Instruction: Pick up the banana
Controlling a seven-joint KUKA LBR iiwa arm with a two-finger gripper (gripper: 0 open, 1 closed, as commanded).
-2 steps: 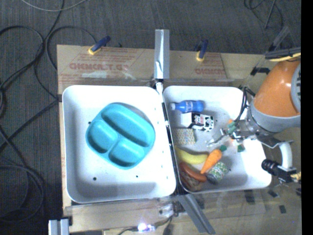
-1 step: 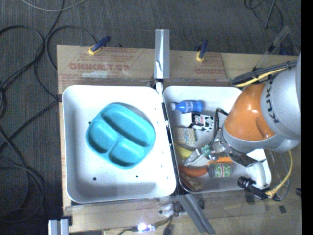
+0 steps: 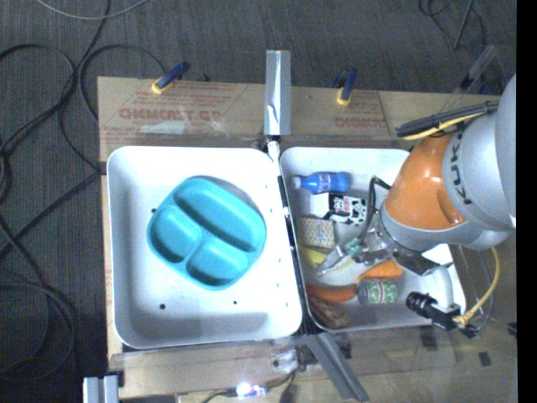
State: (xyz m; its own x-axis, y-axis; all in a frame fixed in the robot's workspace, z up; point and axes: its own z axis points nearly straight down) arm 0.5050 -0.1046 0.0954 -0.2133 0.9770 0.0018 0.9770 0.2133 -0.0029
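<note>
Low in the right bin, the end effector points toward nine o'clock among packed items; whether it is open or closed I cannot tell. Just at its eight o'clock lies the banana, a yellow patch partly hidden by the wrist, with a tan packet at its twelve o'clock and an orange fruit at six. A green can sits at four o'clock, a blue bottle at twelve. To grasp well, I judge the tool should straddle the banana's narrow width and avoid nudging neighbours. At nine o'clock, the left bin holds a blue tray on the tabletop
</note>
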